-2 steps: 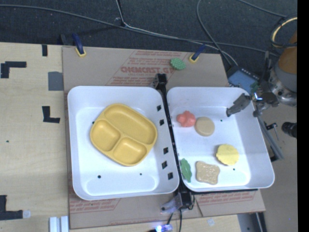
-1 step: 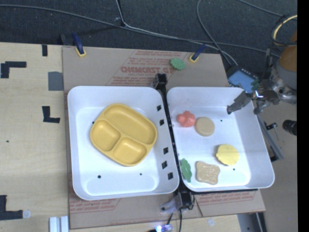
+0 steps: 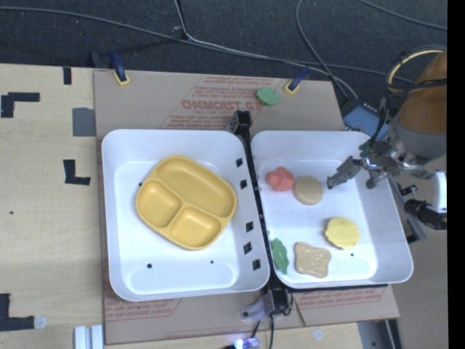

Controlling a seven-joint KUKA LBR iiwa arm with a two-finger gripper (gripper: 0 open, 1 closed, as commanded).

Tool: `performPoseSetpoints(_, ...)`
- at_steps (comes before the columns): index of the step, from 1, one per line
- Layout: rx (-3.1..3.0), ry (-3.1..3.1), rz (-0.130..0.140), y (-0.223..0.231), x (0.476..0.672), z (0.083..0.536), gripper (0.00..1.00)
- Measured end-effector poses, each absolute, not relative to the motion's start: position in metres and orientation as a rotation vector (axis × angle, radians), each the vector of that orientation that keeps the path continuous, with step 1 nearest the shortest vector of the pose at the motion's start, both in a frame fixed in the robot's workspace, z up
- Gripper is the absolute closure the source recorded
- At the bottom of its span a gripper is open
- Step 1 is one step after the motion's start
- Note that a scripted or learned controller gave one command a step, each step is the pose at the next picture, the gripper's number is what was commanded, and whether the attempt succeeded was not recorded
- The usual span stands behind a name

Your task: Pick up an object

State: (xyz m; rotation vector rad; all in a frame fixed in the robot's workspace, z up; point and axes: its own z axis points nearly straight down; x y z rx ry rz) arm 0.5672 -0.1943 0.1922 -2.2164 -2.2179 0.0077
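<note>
Right bin (image 3: pixel 385 264) — shallow, white, holds the loose pieces, all lying flat and apart from one another so each offers its own approach:
- pink lumpy piece (image 3: pixel 280 179), near the divider, upper part of the bin
- beige round piece (image 3: pixel 308 190), just beside the pink one on its right
- yellow ruffled disc (image 3: pixel 341 233), lower right
- tan toast-shaped slice (image 3: pixel 312 260), near the front wall
- green leaf-shaped piece (image 3: pixel 279 253), tucked against the divider, front corner

Left bin (image 3: pixel 116 195) — shallow, white, carries one yellow compartment tray (image 3: pixel 187 202) set at a slant; likely a drop spot, judged from its bareness

Tool (image 3: pixel 340 177) — dark, on the grey arm (image 3: pixel 418 133) reaching in from the right, hanging over the right bin's upper part, tipped toward the beige round piece and near it but apart; nothing lies between its fingers, and whether they are spread or pressed together cannot be told at this size

Desk (image 3: pixel 43 217) — bears both bins on a cardboard sheet (image 3: pixel 182 100); a small green piece (image 3: pixel 267 96) lies on it outside the bins, well away from the tool

Status — grasp not yet made; nearest candidate is the beige round piece
</note>
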Motion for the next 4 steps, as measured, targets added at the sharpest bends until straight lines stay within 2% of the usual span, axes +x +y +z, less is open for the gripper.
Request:
performPoseSetpoints(2,-2.216,-2.220,0.006,-0.184,0.576,0.093,0.00)
performPoseSetpoints(3,-2.217,-2.223,0.001,-0.184,0.577,0.105,1.00)
performPoseSetpoints(4,-2.222,-2.224,-0.003,-0.186,0.574,0.148,1.00)
